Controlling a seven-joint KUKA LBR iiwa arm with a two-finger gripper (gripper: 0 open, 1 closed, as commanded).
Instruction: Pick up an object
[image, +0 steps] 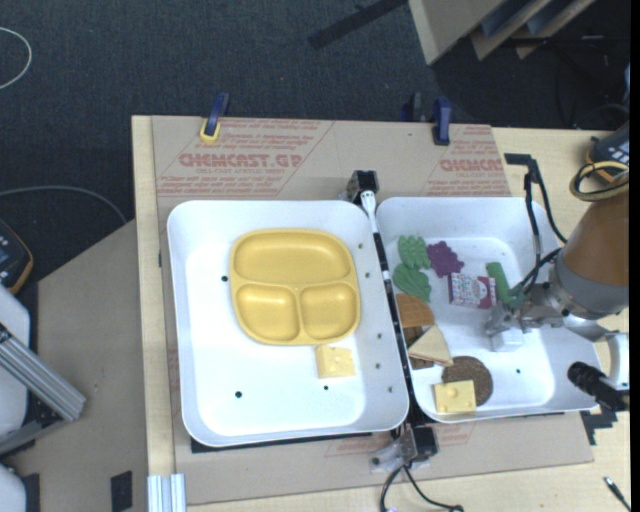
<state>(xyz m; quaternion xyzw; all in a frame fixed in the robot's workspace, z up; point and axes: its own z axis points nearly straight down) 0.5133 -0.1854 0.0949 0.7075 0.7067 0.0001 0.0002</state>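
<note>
Dark carpet surrounds my bench (300, 150), a cardboard-covered top bearing two white bins side by side. My left bin (200, 380) holds a yellow divided tray (295, 285) with a yellow cheese square (336, 360) just beside it at five o'clock. My right bin (530, 385) holds the pickable clutter: green leaves (412, 265), purple grapes (443, 258), a red-and-white packet (470, 290), a sandwich wedge (430, 347), a brown cookie (472, 378) with another cheese piece (455, 397) on it. I judge this the reach-in step. My gripper (503, 330) sits low at three o'clock in that bin, near the packet; I cannot tell its opening, and I see nothing in it. Next I'd need to centre over one item.
</note>
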